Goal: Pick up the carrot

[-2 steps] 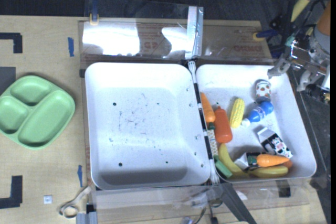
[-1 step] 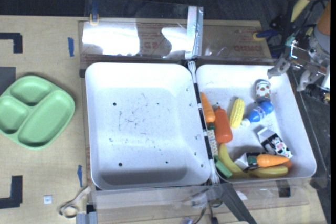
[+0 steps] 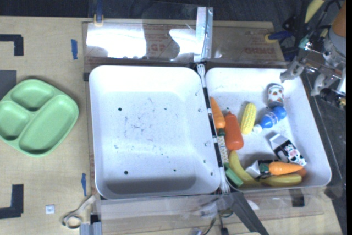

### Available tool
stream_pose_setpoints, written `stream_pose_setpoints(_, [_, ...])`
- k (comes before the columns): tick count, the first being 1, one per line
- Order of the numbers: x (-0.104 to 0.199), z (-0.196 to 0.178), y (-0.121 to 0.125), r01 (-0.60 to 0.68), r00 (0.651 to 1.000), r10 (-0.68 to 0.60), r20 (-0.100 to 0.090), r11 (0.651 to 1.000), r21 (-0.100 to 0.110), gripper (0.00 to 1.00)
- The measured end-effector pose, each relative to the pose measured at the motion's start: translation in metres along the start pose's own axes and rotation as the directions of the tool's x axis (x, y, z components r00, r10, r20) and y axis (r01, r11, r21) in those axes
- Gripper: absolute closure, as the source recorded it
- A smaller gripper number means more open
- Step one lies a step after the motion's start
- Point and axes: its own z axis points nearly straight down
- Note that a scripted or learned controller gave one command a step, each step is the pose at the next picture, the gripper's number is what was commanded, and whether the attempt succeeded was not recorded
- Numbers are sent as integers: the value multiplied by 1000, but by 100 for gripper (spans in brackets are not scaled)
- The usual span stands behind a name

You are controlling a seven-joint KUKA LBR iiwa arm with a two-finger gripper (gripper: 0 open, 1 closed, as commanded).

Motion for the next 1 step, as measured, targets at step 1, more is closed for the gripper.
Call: stream_pose_setpoints(1, [-18, 122, -71, 14, 1000, -14, -6, 1000, -3, 0])
